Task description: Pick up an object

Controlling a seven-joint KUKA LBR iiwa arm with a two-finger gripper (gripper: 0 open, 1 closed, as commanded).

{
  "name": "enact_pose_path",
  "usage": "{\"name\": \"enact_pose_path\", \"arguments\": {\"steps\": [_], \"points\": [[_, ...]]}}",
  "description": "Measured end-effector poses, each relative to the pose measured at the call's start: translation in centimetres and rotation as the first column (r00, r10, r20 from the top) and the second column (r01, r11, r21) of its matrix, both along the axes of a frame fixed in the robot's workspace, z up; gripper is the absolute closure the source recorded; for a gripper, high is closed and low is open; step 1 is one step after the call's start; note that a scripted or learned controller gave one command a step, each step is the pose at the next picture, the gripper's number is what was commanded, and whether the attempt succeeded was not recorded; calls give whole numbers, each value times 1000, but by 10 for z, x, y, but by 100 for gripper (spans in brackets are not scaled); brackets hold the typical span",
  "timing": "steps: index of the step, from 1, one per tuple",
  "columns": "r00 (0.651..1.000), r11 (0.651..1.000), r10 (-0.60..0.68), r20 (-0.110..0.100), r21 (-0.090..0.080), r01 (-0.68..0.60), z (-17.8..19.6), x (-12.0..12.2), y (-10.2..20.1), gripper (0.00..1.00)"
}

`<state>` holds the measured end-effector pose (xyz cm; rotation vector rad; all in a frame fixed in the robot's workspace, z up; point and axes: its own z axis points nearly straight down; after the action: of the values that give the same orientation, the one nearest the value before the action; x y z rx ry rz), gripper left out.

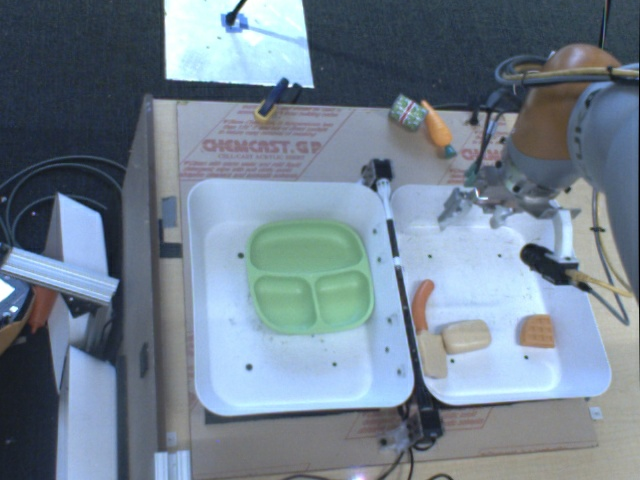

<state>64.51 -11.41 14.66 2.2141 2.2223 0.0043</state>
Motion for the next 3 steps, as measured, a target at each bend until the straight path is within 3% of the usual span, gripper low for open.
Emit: {"name": "enact_pose_path", "arguments": {"steps": [1, 2, 3], "points": [[1000, 1000, -2, -5, 1, 2, -63, -42, 25, 0], [1000, 1000, -2, -5, 1, 2, -62, -74, 28, 0], [1000, 1000, -1, -3, 1, 1, -52, -73, 28, 100]]}}
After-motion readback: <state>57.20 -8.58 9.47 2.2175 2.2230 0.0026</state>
